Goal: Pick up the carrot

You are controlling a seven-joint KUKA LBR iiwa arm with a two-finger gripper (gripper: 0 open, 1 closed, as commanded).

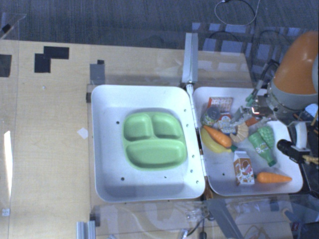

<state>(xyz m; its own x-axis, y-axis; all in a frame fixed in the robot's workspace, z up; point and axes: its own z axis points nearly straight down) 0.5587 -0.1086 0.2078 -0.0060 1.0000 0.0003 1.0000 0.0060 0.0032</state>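
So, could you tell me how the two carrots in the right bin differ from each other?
The upper carrot lies diagonally by the bin's left wall, against a yellow banana; the lower carrot lies almost level near the bin's front right corner. The upper carrot sits in the clutter; the lower carrot has only a small carton beside it. Both are orange and tapered.

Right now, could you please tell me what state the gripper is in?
Gripper: cannot be told; it hangs over the right bin, near the carrot.

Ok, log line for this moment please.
gripper over right bin, grip unclear | carrots lying in bin, not held | green tray in left bin
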